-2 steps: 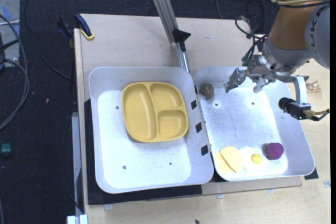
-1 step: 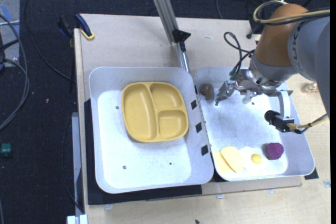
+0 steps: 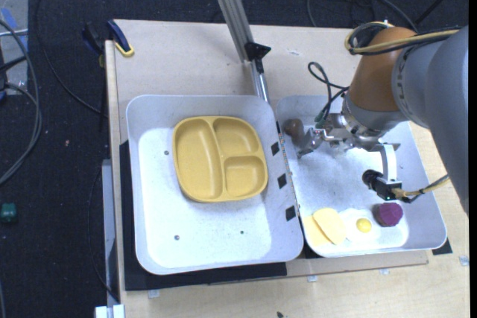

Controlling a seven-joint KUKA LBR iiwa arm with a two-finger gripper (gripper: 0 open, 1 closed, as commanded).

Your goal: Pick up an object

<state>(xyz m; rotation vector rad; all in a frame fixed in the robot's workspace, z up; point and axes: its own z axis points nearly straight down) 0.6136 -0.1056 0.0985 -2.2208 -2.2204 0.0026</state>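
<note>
My gripper hangs low over the back half of the right bin, under the orange band of the arm. A small brown object lies just to its left by the bin's left wall. Near the front of the same bin lie a pale yellow flat piece, a small yellow ball and a purple lump. The arm's bulk hides the part of the bin floor directly beneath the wrist.
The left bin holds a yellow divided plate. A slanted metal pole runs down from the top to the gap between the bins. Black clips sit along the shared wall. A cable loops off the wrist.
</note>
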